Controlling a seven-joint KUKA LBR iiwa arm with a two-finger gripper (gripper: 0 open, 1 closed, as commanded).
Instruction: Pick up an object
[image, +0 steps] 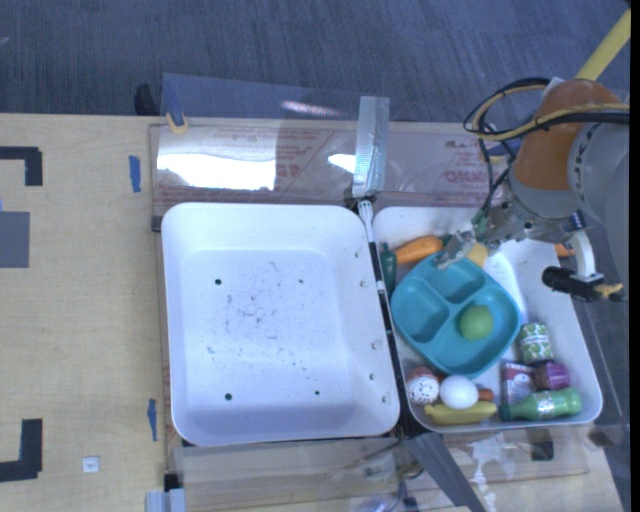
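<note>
Camera view: teal tray (436, 318) amid crowded toys

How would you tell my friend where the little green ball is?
Look in the right bin, the one crowded with toys. In its middle lies a teal divided plate, and the green ball sits in the plate's compartment nearest the bin's right wall. It is the only thing on the plate; the white egg lies below, off the plate.

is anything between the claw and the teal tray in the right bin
Nothing visible is in the way. The claw sits right at the far rim of the teal tray, beside the orange carrot. A green ball lies in the tray, away from the claw.
</note>
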